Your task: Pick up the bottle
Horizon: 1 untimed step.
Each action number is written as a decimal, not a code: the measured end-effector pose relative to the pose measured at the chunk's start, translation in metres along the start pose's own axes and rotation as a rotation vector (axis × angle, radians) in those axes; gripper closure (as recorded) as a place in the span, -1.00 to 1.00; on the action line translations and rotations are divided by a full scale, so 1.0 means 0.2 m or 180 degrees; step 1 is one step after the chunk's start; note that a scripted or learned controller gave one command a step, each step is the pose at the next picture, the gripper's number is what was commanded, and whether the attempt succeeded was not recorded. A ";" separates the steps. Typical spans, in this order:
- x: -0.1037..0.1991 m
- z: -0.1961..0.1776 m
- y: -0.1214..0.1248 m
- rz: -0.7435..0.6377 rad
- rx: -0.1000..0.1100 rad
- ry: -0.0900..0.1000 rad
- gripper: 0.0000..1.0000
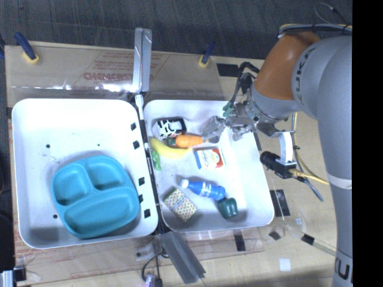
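Nearest the camera, along the bottom edge of the right bin (270, 213), three things lie in a loose row: a small patterned box (180, 204) at about seven o'clock in that bin, a dark green cup-like piece (227, 207) at about five o'clock, and between and just above them the bottle (204, 189). The bottle lies on its side on the bin floor, blue-bodied with a white cap end pointing toward ten o'clock, its blue end just beside the green piece; whether they touch I cannot tell. Nothing grips it. Farther up, near the middle of the bin, a small white carton with a red and blue label (209, 158) lies flat. Beyond that, toward ten o'clock, a yellow banana (168, 150) curves along the bin's left wall, with a small green item (156, 160) at its lower end and an orange carrot-like piece (189, 140) resting against its upper end. A black-and-white patterned object (169, 127) sits just behind those, near the far left corner. The gripper (222, 128) hovers at about one o'clock in the right bin, well apart from the bottle, its fingers spread and holding nothing. The grey arm (326, 88) with its orange band reaches in from three o'clock. In the left bin (24, 160), a blue divided tray (96, 195) lies toward six o'clock.
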<state>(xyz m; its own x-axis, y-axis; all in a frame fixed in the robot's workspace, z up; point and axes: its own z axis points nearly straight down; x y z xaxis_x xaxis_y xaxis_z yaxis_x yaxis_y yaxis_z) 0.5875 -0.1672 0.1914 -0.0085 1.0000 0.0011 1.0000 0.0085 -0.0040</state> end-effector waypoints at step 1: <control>0.30 0.46 -0.29 -0.0136 0.0004 0.0000 -1.00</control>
<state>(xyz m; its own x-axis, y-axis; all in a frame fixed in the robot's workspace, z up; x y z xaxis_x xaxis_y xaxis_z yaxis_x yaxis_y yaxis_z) 0.5279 -0.1083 0.1000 -0.0513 0.9987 0.0014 0.9987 0.0513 -0.0051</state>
